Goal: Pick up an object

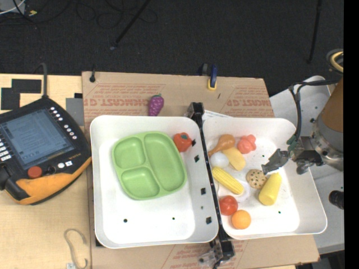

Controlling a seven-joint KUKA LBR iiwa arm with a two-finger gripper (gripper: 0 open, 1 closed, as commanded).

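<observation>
The grey arm [331,133] reaches in from the right at a low slant, its orange band high at the frame's edge, its wrist over the right bin's [305,217] far wall; the pincer [275,164] hangs low over that bin, its dark tip just above a yellow squash-like piece [270,188], and whether it is wide or narrow cannot be told; nothing shows between its tips. The yellow piece lies with its long axis tilted, upper end toward the pincer, lower end toward the bin's near side; a speckled cookie [256,178] touches its left flank. A corn cob [227,180] lies beside them, aslant from upper left to lower right; near it sit a white egg [220,160], a pale yellow piece [236,158], a pink piece [247,144] and a tan drumstick [222,144]. A red tomato [228,205] and an orange [241,219] rest at the near edge. The left bin [146,223] holds a green divided plate [149,165] and a red strawberry [182,142]; purple grapes [155,105] lie on the desk's [33,228] cardboard [123,91]; a teach pendant [36,144] sits left.
</observation>
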